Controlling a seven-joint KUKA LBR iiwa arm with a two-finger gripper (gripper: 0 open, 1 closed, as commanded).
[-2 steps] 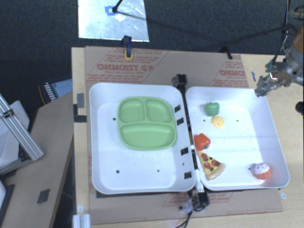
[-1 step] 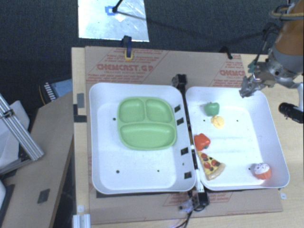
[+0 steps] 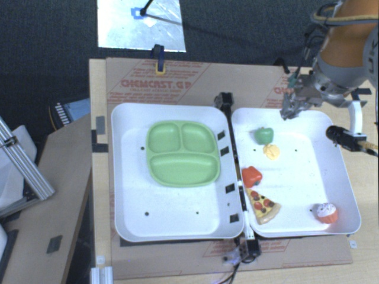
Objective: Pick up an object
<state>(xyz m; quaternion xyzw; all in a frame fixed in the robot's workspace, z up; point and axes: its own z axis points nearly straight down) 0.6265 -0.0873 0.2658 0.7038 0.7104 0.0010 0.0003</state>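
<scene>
I see two white bins (image 3: 177,114), one green plate (image 3: 182,154) in the left, five toy foods (image 3: 263,135) in the right, claw (image 3: 290,112) above its back edge, grip I cannot tell.

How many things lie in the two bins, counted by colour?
Green: 2, the divided plate and the green pepper
Yellow: 1, the small yellow piece
Red: 1, the red pepper
Mixed colours: 2, the pizza slice and the cupcake
Total: 6
</scene>
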